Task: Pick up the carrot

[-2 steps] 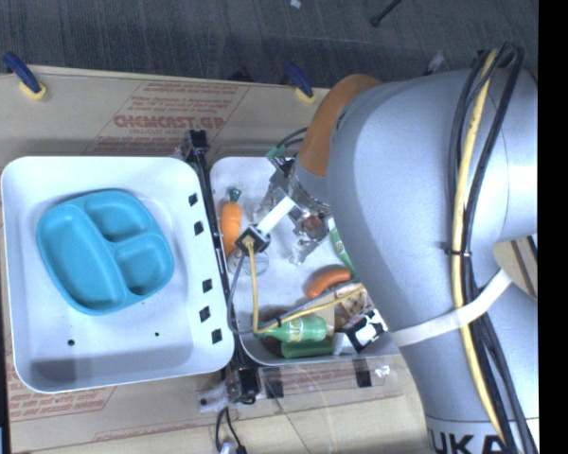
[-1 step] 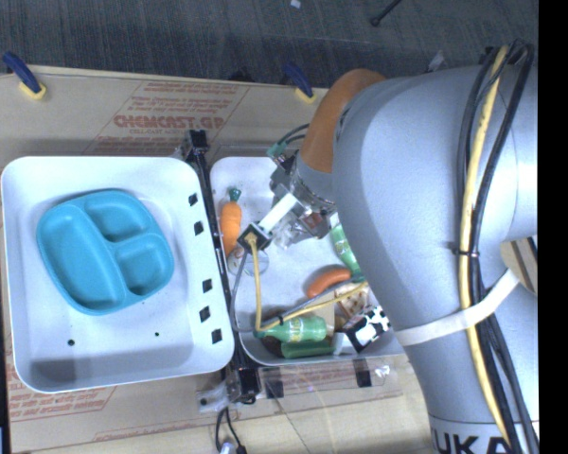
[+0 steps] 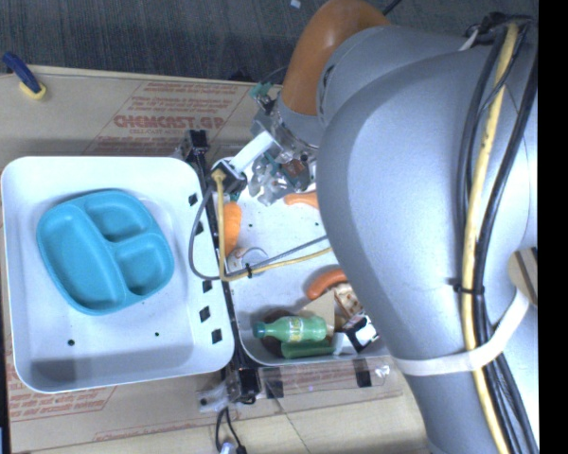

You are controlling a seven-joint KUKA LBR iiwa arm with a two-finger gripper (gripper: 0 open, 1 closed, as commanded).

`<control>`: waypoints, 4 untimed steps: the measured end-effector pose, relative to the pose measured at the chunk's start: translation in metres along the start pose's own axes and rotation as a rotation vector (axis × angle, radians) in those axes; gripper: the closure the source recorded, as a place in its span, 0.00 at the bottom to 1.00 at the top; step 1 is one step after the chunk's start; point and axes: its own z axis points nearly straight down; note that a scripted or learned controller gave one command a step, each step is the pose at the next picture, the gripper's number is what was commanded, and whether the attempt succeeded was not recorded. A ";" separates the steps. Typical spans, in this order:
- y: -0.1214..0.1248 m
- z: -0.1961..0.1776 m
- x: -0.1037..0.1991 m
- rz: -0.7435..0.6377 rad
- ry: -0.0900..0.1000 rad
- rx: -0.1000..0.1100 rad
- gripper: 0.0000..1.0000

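**One short drop separates tool and carrot**

One gripper [image 3: 276, 170] hangs over the upper left part of the right bin [image 3: 265, 350], low under the orange-banded wrist, and its metal parts blur together, so I cannot tell whether it is open or closed; nothing is visibly held in it. The carrot [image 3: 231, 228] lies just beside it, down and to the left in the camera view, against the bin's left wall, next to the divider between the two bins. Its long axis runs roughly parallel to that wall, up and down in the frame, with a black cable looping close by its side.

As I judge it, the coming move turns on that offset: a small shift toward the wall, with the closing direction set across the carrot's width. The wall and cable leave little room there.

The arm reaches in from the right, its broad grey body covering much of the right bin. Other orange pieces [image 3: 324, 282], a green bottle [image 3: 292, 329] and small items lie lower in the bin. The left bin [image 3: 38, 353] holds a blue divided tray [image 3: 104, 249].
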 end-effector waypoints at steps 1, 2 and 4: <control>0.001 0.005 -0.004 0.003 -0.011 0.003 0.00; -0.043 -0.002 -0.067 -0.352 -0.014 0.005 0.00; -0.001 0.005 -0.047 0.063 -0.010 -0.002 0.00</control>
